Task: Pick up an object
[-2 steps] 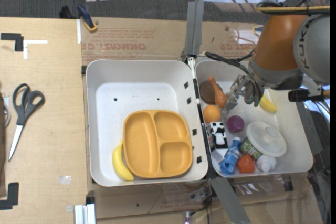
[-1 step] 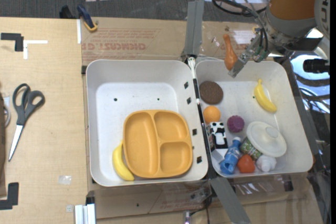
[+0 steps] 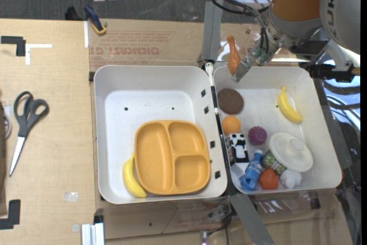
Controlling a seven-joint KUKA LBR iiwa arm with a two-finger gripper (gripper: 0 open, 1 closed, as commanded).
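Claw [image 3: 239,69] raised over right bin [image 3: 321,123], gripping carrot [image 3: 232,55]

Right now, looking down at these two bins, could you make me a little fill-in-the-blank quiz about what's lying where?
1. The divided tray in the left bin is coloured ____.
2. A banana peeks out from under that tray's ____ side.
3. The brown cookie lies in the ____ bin.
4. On the bench, left of the bins, lies a pair of ____.

Missing words: orange, left, right, scissors.
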